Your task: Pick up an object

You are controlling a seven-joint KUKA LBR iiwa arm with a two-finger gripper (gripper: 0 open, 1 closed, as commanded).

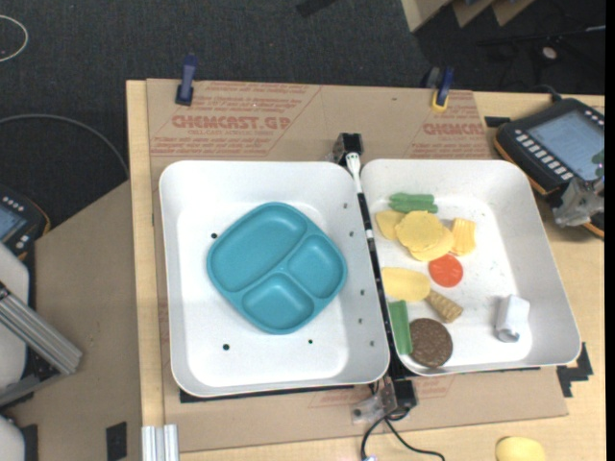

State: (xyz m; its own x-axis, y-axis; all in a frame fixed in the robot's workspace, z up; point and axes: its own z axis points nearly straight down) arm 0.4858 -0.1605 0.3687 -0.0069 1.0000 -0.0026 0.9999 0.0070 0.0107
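Teal divided plate centred in left bin; toy foods right of plate, in right bin. Pincer state: cannot tell.

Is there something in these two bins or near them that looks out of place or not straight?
One yellow piece lies on the bench below the right bin, apart from the toy foods crowded at that bin's left side. The blue divided plate sits turned at an angle in the left bin. Nothing looks spilled or broken.
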